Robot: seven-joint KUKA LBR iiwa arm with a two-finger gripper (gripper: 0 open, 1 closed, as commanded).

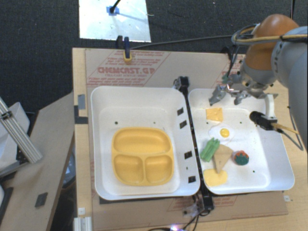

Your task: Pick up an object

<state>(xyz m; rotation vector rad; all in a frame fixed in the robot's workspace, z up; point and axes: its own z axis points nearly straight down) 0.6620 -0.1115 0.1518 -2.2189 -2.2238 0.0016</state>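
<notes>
Overhead | jaws (228, 94) spread, holding nothing | bench (139, 66) wooden | floor (38, 42) dark carpet

Two smooth white plastic bins (139, 97) sit on matt brown cardboard (144, 64), the left one holding a glossy yellow plastic tray (142, 155), while the arm (284, 47) shows smooth grey metal and a shiny orange band.

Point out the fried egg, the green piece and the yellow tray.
fried egg (223, 133), camera view, on its yolk.
green piece (210, 149), camera view, on the middle of its length.
yellow tray (142, 141), camera view, on the floor of its large compartment.
</notes>
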